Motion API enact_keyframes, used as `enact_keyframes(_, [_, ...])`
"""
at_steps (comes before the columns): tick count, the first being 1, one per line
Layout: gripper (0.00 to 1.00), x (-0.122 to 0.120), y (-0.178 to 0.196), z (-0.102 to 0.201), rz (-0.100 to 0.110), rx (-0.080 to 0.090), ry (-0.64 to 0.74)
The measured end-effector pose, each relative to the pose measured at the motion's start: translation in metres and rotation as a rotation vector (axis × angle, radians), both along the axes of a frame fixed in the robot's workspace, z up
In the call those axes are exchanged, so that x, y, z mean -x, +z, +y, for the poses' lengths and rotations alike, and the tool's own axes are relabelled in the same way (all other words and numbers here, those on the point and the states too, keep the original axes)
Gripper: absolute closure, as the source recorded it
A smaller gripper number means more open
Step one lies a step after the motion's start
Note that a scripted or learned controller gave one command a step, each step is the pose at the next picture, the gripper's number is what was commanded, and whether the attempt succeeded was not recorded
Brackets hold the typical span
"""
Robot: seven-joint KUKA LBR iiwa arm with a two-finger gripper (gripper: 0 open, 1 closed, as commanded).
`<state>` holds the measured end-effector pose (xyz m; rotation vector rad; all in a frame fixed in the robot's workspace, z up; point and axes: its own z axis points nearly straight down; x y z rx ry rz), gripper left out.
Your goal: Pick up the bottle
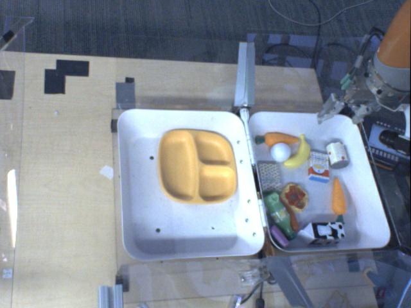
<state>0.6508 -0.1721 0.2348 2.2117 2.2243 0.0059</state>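
The green bottle point(275, 208) lies on its side in the front left part of the right bin point(376, 205), next to a pizza slice toy point(295, 196) and a purple piece point(280, 236). My gripper point(342, 110) hangs over the bin's back right corner, far from the bottle. It is open, with nothing between its fingers point(329, 108).
The right bin also holds two carrots point(280, 138) point(338, 196), a white egg point(280, 151), a banana point(298, 154), a tin can point(336, 154), a small carton point(318, 166) and a cow-patterned box point(325, 231). The left bin point(138, 191) holds a yellow divided tray point(196, 165).
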Motion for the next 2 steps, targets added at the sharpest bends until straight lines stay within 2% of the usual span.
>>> enact_keyframes(1, [0.0, 0.029, -0.116, 0.026, 0.002, -0.003, -0.358])
enact_keyframes(2, [0.0, 0.018, -0.078, 0.078, 0.001, -0.005, -0.716])
